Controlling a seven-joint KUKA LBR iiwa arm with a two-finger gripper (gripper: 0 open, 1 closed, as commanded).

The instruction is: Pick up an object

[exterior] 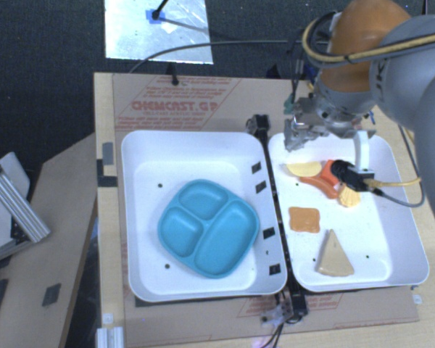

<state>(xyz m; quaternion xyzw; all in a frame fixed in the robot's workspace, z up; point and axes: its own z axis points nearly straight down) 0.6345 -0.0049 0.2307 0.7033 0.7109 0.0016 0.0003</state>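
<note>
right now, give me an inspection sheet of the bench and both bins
surface: bench bears left bin and right bin, side by side
job's things: right bin holds yellow slice, orange tool, brown square, tan wedge
clutter: blue divided plate in left bin
grippers: gripper over right bin's far end; nothing seen held
cables: yellow cable across right bin; black cable beyond bench
surroundings: shiny sheet behind bench; metal frame at left

Probably a robotics lab: a grey arm point(413, 64) over two white bins point(141, 194) on a cardboard-topped bench point(181, 100).
</note>
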